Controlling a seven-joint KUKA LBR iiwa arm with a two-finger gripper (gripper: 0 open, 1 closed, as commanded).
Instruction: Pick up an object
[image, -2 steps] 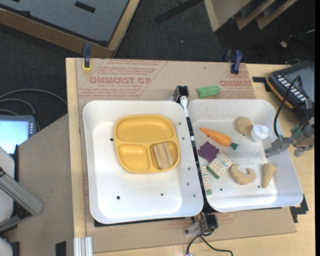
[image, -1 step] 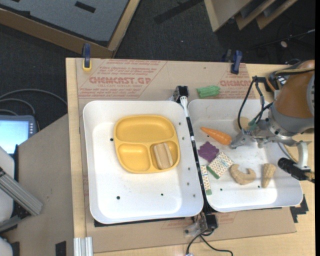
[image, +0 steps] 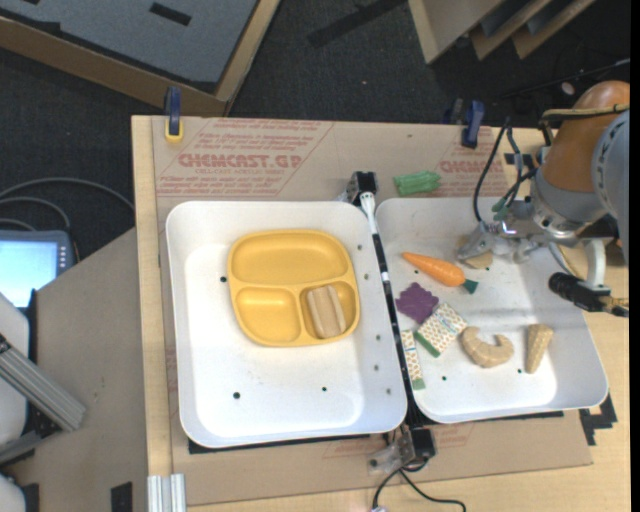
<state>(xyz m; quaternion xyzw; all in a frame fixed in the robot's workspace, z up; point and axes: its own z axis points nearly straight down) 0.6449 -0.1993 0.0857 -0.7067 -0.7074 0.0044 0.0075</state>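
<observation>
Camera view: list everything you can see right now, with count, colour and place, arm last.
Bins: 2, white, side by side on the bench.
Divided plate: 1, yellow, left bin.
Bread slice: 1, tan, plate's lower right compartment.
Carrot: 1, orange, right bin, upper middle.
Purple piece: 1, right bin, below carrot.
Patterned packets: 2, near the divider.
Curved pastry: 1, tan, right bin.
Cone: 1, beige, right bin.
Green item: 1, bench, above right bin.
Clamps: 2, blue, bench's far edge.
Gripper: 1, grey, over right bin's upper area.
</observation>
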